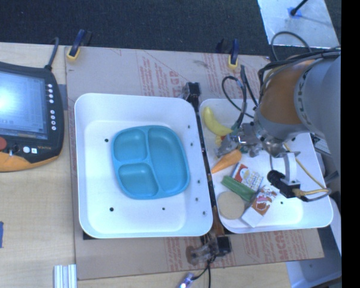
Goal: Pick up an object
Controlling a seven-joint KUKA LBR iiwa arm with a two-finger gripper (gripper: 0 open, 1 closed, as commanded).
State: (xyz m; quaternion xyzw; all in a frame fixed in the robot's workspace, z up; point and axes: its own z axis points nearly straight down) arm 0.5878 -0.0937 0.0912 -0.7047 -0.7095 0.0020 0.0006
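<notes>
The right bin (300, 218) holds several small items. A yellow banana (213, 122) lies at its far left, and an orange carrot (227, 160) lies just below it. Lower down are a green stick-shaped piece (240, 189), a small white and red box (247, 176), a tan round disc (231, 204) and a red and white packet (261, 204). My gripper (234, 141) hangs low over the bin's left part, between the banana and the carrot. The grey arm and its orange band (282, 98) cover the far right of that bin.
The left bin (99, 215) bears a blue divided plate (150, 161) in its middle. A teach pendant (21, 116) lies on the bench at the far left. Cables (306, 185) loop from the wrist over the right bin. Clamps sit along the board's far edge.
</notes>
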